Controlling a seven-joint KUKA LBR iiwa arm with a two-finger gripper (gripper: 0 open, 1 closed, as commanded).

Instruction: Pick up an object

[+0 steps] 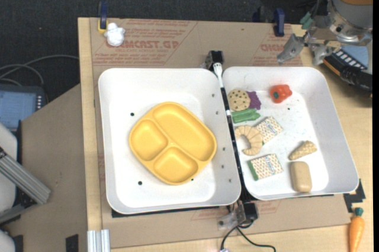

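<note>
The arm at two o'clock is cut off by the top and right edges, so just its orange band and grey wrist show. Its claw hangs above the tabletop just past the right bin's far rim; its metal fingers look spread with nothing between them, though they are small and hard to read.

The right bin holds small toy foods: a round speckled cookie, a glossy red pepper, a purple piece, a green strip, a ridged croissant, two printed packets, a tan wedge and a smooth beige block.

The left bin carries a yellow plastic tray with three compartments.
</note>
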